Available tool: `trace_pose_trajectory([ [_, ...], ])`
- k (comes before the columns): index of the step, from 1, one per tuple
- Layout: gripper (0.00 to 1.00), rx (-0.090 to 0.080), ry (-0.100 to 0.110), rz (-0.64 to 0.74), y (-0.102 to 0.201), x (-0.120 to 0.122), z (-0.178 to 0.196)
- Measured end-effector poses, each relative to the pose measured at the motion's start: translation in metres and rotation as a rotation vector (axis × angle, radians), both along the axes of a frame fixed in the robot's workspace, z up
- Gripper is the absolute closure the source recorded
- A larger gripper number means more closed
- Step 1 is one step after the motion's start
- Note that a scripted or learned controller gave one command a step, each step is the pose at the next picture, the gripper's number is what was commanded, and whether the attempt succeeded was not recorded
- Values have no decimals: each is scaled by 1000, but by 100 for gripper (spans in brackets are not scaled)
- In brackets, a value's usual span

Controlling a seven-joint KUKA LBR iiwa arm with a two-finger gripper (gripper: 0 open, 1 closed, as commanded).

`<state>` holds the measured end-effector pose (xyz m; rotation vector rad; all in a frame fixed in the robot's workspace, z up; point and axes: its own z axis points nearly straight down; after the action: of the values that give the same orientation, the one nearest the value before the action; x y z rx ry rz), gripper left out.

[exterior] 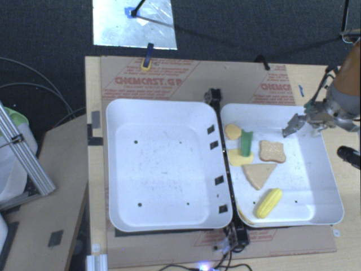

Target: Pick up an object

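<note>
A robotics lab or test cell. A table [186, 72] covered with printed cardboard carries two shallow white bins [163, 168] clamped side by side. Dark carpet lies beyond it, with a shiny metal sheet [134, 16] on the floor. Loose black cables [34, 72] trail at the left beside an aluminium frame rail [25, 157]. A grey and orange robot arm [344, 89] reaches in from the right.

arm from right, end effector [291, 129] seemingly empty

arm [348, 78] — orange band | grey wrist | gripper [293, 127] — dark metal fingers
</note>
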<state>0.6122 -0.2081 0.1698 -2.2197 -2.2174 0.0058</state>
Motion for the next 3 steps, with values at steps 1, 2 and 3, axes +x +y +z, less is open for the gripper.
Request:
trace_pose_trajectory([
  [1, 0, 1, -1, -1, 8, -79, -89],
  [2, 0, 4, -12, 15, 112, -46, -56],
  [3, 0, 0, -2, -3, 83, -129, -46],
])
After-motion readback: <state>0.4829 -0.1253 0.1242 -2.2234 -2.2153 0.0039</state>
